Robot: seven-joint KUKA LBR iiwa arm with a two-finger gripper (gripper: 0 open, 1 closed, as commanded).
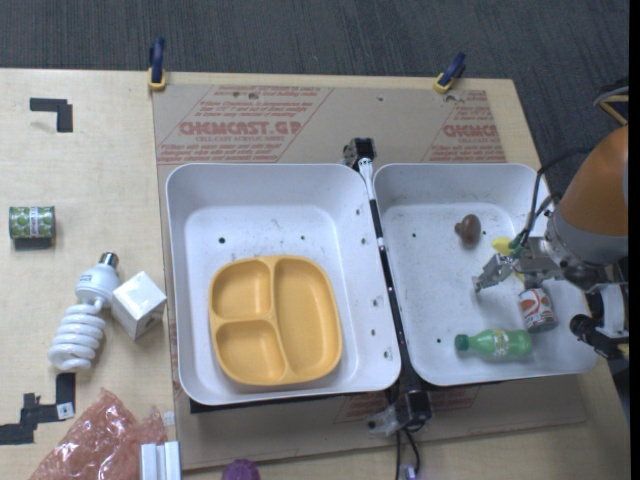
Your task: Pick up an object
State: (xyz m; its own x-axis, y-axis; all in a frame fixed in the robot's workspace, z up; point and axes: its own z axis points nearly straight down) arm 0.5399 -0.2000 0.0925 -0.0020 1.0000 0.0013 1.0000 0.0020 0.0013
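Note:
My gripper (489, 273) hangs over the middle of the right bin (440, 183), reaching in from the right. Its two metal fingers (480, 282) stand open with nothing between them. A small brown round object (467, 228) lies just up and left of the gripper. Just to the gripper's lower right, a red and white can (537, 309) lies near the bin's right wall. A green bottle (495, 344) lies on its side at the bin's front, below the gripper. A small yellow-green piece (516, 242) shows beside the wrist.
The left bin (190, 198) holds a yellow divided plate (274, 320). Outside the bins, on the left of the bench, lie a spiral light bulb (82, 318), a white cube (138, 304), a small green can (31, 223) and a pink mesh bag (95, 438).

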